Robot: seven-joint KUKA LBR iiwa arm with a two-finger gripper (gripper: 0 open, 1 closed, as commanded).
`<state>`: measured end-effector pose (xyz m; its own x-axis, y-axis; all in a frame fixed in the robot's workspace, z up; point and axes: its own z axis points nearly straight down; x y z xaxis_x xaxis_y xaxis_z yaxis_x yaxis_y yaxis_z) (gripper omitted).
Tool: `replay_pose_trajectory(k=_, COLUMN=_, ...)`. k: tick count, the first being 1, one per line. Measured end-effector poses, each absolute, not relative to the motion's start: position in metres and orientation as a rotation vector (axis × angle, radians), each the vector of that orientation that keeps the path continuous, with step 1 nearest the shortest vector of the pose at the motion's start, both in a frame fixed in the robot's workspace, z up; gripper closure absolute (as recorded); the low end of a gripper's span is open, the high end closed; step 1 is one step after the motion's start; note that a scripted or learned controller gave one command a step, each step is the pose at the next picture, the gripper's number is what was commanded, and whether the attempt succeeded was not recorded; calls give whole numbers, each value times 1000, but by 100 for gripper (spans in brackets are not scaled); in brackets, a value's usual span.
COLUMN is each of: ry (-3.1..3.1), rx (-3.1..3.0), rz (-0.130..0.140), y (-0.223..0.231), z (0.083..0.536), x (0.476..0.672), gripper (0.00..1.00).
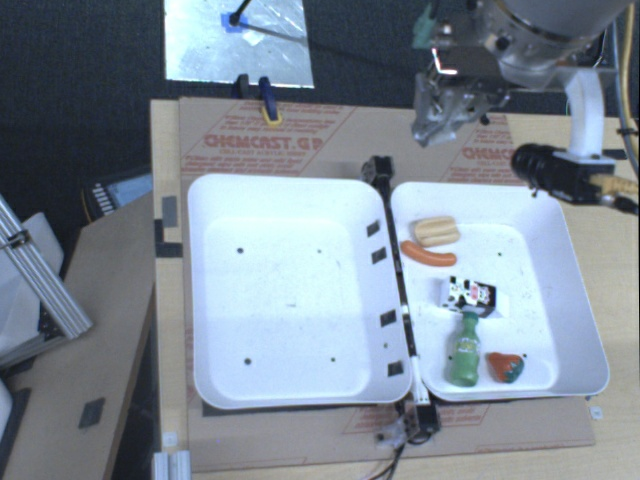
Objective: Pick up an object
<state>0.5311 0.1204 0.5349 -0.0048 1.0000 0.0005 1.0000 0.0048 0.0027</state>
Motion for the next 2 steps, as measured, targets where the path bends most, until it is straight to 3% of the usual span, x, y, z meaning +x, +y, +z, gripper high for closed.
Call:
replay_pose_trajectory(k=1, ry=2218, rx=2224, rz=2, y=75, z=536, x=493, gripper=100)
replay_pose_trajectory(k=2, ry=2225, rx=2217, rz=4, y=90, z=535, x=486, gripper=100)
